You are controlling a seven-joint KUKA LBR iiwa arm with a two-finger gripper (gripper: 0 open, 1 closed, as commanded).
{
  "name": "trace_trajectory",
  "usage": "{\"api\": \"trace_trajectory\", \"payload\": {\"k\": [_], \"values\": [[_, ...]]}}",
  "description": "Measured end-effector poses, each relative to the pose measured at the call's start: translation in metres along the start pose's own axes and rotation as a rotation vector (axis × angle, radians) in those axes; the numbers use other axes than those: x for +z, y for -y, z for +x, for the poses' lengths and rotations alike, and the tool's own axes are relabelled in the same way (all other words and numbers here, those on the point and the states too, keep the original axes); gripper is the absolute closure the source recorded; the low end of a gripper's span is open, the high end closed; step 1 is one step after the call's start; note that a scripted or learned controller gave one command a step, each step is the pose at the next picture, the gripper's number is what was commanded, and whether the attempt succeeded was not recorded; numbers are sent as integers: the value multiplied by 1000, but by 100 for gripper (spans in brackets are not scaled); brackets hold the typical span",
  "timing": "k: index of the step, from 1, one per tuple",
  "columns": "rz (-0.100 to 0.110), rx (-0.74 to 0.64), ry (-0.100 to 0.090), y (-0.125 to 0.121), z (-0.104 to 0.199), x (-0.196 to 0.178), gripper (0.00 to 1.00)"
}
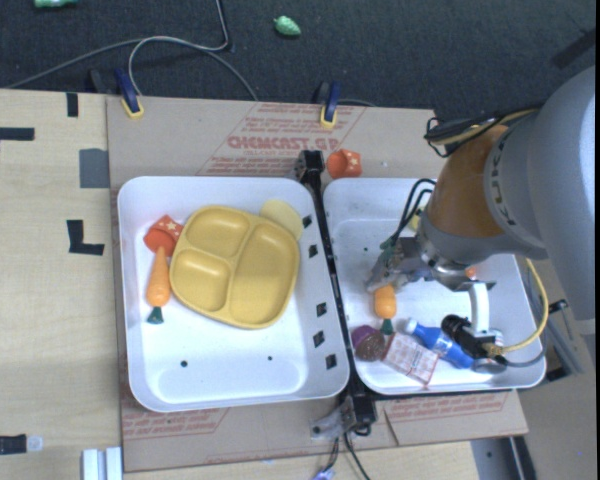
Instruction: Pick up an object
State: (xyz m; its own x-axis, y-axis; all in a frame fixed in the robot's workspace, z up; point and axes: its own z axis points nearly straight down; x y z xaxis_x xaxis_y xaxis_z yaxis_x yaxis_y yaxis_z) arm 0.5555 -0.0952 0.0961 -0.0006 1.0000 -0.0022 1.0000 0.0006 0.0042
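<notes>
Jaws (388,276) hang low in the right bin (360,208), just above a small orange object (384,303), their spread impossible to tell

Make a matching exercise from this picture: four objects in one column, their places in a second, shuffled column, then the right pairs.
Objects:
1. yellow divided plate
2. toy carrot
3. small orange ball
4. blue bottle

Places:
A. right bin, just below the gripper
B. left bin, along its left side
C. right bin, near its front edge
D. left bin, in the middle

Pairs: 1-D, 2-B, 3-A, 4-C
</notes>
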Motion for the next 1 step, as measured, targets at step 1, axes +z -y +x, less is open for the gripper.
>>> {"api": "trace_trajectory", "payload": {"k": [1], "values": [[4, -2, -3, -14, 71, -88, 100]]}}
